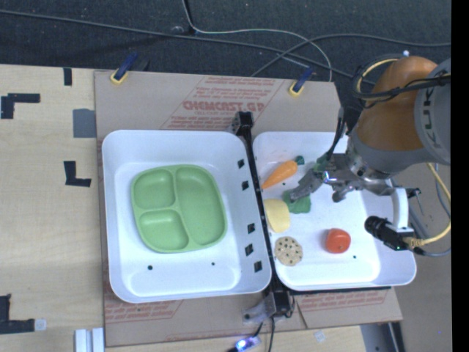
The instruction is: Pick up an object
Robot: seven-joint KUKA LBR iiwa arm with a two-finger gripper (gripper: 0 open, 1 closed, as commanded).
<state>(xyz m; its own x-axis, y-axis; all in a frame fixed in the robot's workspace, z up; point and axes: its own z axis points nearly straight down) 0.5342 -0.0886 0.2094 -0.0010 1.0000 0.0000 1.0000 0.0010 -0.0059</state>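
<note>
The right bin (pixel 381 270) holds an orange carrot with a green top (pixel 281 173), a pale yellow piece (pixel 277 215), a round cookie (pixel 289 251), a red tomato (pixel 337 240) and a small dark green piece (pixel 299 204). My gripper (pixel 306 188) hangs low over the middle of this bin. Its tip is just above the green piece and right of the carrot. Nothing is visibly held. The arm covers the bin's upper right part.
A green divided plate (pixel 178 207) lies in the left bin (pixel 124 149). A black divider (pixel 253 196) separates the two bins. Cables cross the dark floor behind the bench, and a black cable fitting (pixel 386 231) hangs off the wrist over the right bin.
</note>
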